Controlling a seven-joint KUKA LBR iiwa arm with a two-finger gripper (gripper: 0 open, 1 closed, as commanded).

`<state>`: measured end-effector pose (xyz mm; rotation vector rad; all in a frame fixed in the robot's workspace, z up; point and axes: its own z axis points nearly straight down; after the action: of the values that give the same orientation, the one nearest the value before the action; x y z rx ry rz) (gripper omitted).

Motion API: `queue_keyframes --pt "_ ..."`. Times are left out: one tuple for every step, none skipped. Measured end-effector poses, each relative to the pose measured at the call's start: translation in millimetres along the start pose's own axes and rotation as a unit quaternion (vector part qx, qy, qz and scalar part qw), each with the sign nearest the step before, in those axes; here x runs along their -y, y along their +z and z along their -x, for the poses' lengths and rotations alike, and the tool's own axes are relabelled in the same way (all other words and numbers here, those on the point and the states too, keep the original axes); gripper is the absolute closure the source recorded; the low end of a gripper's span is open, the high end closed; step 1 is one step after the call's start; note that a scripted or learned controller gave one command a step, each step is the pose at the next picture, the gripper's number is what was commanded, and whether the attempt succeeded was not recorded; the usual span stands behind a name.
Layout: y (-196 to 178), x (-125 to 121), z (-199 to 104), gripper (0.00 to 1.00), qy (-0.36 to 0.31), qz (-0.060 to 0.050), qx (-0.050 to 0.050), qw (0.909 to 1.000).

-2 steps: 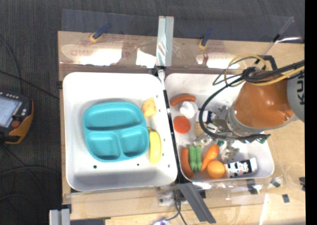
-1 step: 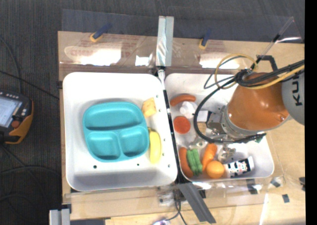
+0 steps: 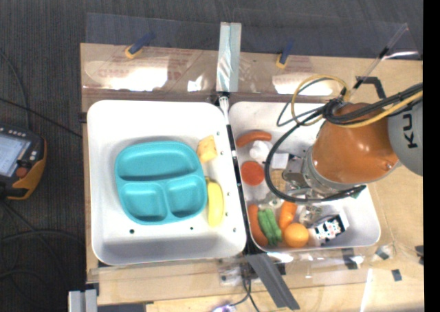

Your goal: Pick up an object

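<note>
The bench [image 3: 96, 77] is pale wood under a dark carpeted floor, with clear plastic sheeting taped along its far edge by small blue and yellow tabs. Two shallow white bins sit side by side on it. The left bin [image 3: 103, 166] carries a teal divided tray [image 3: 161, 181] with three compartments at its middle. A yellow banana [image 3: 215, 204] lies just off the tray's right edge, against the bin's right wall, and a pale tan chunk of food [image 3: 207, 148] sits near the tray's far right corner.

The arm [image 3: 357, 149] reaches in from the right, its orange band hanging over the right bin [image 3: 368, 235]. Black letters "KU" can be read on its grey casing at the right edge; the rest is cut off. Black and yellow cables loop above the wrist.

The gripper [image 3: 302, 197] is low in the right bin's middle, over the cluster of toy food. Whether it is spread or closed cannot be made out from this angle.

In the right bin, a sausage [image 3: 253, 137] lies near the far left corner, a red round piece [image 3: 252, 172] below it. Along the near edge sit a green vegetable [image 3: 269, 227], a carrot [image 3: 287, 212], an orange [image 3: 296, 235], and a small black-and-white object [image 3: 328, 228].

A handheld controller [image 3: 19, 159] lies on the floor at left.
</note>
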<state>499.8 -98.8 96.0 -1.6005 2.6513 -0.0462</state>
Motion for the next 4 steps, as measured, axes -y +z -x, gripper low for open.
queue_keyframes --pt "-7 -6 -2 1.00 0.002 0.012 -0.006 0.9999" --pt "-6 -6 -2 0.00 0.002 0.013 -0.007 0.9999" --pt "5 -6 -9 0.00 -0.017 0.019 -0.007 0.9996" --pt "5 -7 -9 0.00 -0.102 0.017 -0.005 0.9946"
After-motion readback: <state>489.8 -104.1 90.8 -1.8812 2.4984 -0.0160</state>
